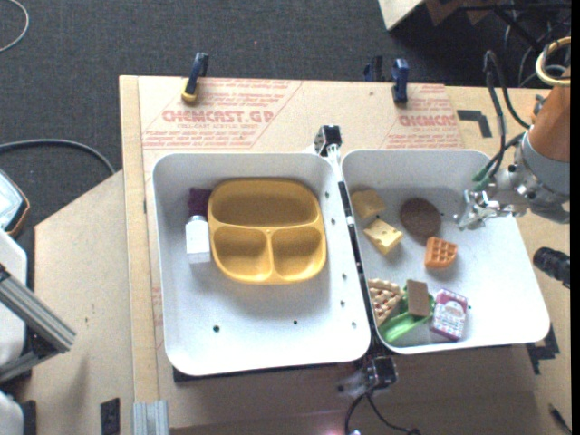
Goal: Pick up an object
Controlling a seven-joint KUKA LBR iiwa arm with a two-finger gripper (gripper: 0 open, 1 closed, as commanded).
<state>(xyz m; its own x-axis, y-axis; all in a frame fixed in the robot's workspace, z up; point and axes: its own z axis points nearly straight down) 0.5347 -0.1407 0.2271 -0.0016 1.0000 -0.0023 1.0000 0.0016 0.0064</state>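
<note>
Seemingly nothing is picked yet: our hand point(473, 208) hovers at right frame near the round brown cookie point(420, 217); its grip we cannot tell.

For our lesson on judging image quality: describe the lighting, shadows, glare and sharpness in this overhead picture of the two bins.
Camera view: even, soft light, with faint shadows under the yellow tray and the food pieces; the white bins look bright but not blown out; a pinkish glow tints the bottom edge; focus is moderate, the gripper and small items like the waffle look slightly soft.
</note>
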